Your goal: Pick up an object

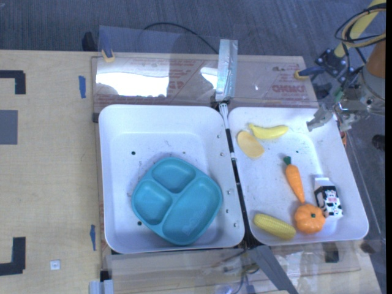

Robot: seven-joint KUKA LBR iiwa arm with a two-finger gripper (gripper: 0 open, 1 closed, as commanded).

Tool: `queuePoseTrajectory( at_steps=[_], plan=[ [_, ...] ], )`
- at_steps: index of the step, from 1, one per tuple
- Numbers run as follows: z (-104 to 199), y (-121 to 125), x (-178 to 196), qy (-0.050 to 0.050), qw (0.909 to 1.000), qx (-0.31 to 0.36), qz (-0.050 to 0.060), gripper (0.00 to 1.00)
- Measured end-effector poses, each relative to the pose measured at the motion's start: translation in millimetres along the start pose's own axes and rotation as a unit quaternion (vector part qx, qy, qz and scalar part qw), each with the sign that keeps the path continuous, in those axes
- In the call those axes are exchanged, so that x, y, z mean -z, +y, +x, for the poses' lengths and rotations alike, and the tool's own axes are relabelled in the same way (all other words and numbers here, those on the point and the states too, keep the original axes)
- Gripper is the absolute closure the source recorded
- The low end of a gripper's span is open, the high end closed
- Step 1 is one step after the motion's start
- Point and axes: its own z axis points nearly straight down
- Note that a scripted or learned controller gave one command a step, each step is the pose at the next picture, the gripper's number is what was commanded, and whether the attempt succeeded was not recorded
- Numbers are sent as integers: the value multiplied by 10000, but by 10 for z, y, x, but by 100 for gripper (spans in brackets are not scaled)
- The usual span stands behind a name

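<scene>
Nearest the camera, a toy corn cob (274, 225) lies in the right bin (352, 182) beside a small pumpkin (309, 218): likely light, hard and slick, best pinched across its middle. Carrot (294, 180), cow-print carton (327, 198), banana (267, 131) and a yellow slice (250, 144) share that bin; a teal divided plate (176, 199) fills the left bin (116, 133). The gripper (331, 112) hovers at the far corner.

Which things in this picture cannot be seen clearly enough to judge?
- End effector, camera view: small and blurred against the right bin's rim; whether it is open or shut is unreadable.
- Arm: cut off by the right edge.
- Small black-and-white toy: too small to identify.
- Pale yellow piece beside the banana: too small to identify.
</scene>
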Motion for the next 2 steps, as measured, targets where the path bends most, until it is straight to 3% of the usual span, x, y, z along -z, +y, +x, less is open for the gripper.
queuePoseTrajectory(
  at_steps=[1,2],
  plan=[
    [695,-513,-751,11,9995,301,28,0],
    [615,-768,-1010,-4,9983,580,-24,0]
  ],
)
